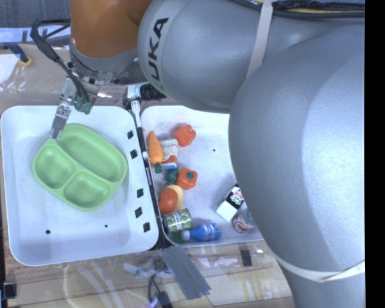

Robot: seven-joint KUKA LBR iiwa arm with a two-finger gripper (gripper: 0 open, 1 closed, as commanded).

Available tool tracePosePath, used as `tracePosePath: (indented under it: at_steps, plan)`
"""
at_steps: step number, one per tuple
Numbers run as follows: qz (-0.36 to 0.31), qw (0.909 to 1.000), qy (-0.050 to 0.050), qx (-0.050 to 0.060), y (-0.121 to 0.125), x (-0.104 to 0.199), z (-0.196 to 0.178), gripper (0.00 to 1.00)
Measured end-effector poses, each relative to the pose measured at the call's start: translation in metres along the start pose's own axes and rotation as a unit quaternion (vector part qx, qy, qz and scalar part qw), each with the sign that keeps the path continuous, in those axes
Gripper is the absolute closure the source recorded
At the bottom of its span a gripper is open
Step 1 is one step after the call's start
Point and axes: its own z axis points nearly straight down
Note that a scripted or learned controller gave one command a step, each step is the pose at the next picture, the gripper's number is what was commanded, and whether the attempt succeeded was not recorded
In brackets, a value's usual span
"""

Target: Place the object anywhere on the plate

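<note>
The green plate (83,151), a three-compartment dish, lies in the left bin (25,230) towards its far side, probably so that a drop almost anywhere over it counts. The gripper (56,128) hangs at the plate's far left rim, its tip just at or over the edge, and the grey arm (244,108) sweeps in across everything to the plate's right. Whether the gripper is released or clenched I cannot tell: its end is thin, dark and seen at a slant, and nothing can be made out in its grasp. Which thing the task means is also unclear. What is plainly visible is a cluster of toy food to the right of the plate, beyond the wall between the bins, in the right bin (208,140). Nearest the plate is a carrot (154,149), with an orange pepper (185,135) just beyond it. A green can (178,221) and a blue bottle (202,233) lie towards the plate's near right (both on their sides, so likely to roll if nudged). My judgement is that the gripper sits over the rim either to release something small or after an attempt that carried nothing. A release this close to the edge could let a thing slide off into the bin.
</note>
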Motion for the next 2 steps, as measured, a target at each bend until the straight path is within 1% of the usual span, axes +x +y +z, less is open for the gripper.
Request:
tracePosePath:
  at_steps: [1,2]
  plan:
    - [0.129,0.9916,0.0,0.001,0.0,0.036,-0.046,0.0]
    - [0.15,0.9887,0.001,0.002,-0.059,0.076,-0.04,0.0]
